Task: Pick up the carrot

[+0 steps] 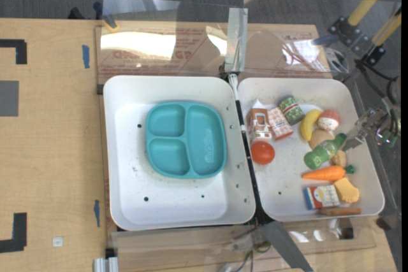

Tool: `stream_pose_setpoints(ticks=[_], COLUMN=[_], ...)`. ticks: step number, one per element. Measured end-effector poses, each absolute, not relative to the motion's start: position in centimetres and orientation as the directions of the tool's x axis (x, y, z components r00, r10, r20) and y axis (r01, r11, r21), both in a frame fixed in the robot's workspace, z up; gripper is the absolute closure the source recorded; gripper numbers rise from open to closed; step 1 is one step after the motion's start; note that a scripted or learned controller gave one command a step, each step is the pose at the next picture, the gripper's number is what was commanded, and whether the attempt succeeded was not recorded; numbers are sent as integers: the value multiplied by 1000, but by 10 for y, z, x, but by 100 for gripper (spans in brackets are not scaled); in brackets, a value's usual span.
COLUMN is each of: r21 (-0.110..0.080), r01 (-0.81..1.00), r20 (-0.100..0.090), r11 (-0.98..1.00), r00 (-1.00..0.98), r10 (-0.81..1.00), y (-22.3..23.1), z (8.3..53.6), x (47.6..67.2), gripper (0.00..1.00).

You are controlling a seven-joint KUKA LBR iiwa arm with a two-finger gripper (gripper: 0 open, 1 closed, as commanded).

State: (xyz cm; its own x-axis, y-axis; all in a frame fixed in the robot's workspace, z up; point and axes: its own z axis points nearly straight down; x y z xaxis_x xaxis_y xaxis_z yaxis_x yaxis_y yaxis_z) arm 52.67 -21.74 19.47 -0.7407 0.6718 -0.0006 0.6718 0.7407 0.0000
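The carrot is orange with a small green top at its right end. It lies flat and nearly level in the lower right part of the right bin. A green bottle rests just above it, and a yellow cheese wedge and a small printed box sit just below it.
The right bin also holds a red tomato, a banana, a green can, a small carton and a mushroom. A teal divided plate fills the left bin. Metal hardware juts over the right rim.
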Motion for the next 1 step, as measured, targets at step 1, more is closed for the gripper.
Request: stream_pose_setpoints(ticks=[1], r21=[4], r01=[637], r20=[-13], r11=[770], r00=[-770], r10=[637], y=[-200], z=[298], x=[482], gripper=[100])
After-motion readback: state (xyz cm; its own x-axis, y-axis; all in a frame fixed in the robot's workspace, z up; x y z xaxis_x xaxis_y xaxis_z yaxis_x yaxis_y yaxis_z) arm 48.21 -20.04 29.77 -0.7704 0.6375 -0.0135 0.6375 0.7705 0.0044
